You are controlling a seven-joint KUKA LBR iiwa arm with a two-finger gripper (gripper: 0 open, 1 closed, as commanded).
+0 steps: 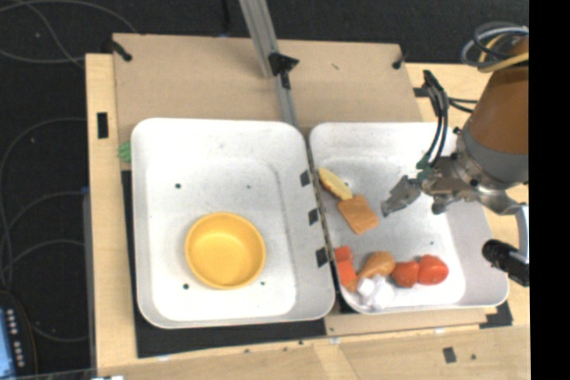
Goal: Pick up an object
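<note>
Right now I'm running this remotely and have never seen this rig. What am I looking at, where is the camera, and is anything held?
One camera looks down at a slant on a bench with two shallow white bins. The grey arm with an orange band reaches in from the right; its gripper hangs over the right bin, with nothing visibly held. The left bin holds a yellow bowl. The right bin holds small items: a yellowish piece, a tan wedge, and along the near edge an orange block, a bun-like piece, white bits and a red tomato-like thing.
</note>
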